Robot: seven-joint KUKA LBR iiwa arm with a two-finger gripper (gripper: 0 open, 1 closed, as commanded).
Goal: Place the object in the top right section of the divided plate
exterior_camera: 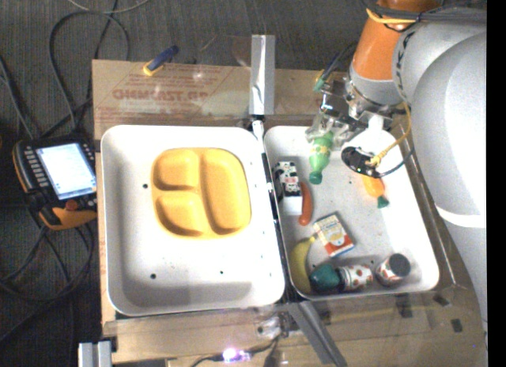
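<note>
Yellow plastic divided plate (202, 191) sits in the left white bin (118, 278), awaiting delivery; at two o'clock, the gripper (322, 132) hovers over a green toy bottle (319, 160), jaws' state unclear.

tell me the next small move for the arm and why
Probably a short descent to grasp the green bottle: the gripper sits right above it at the right bin's top edge, and the yellow divided plate in the left bin holds nothing.
</note>
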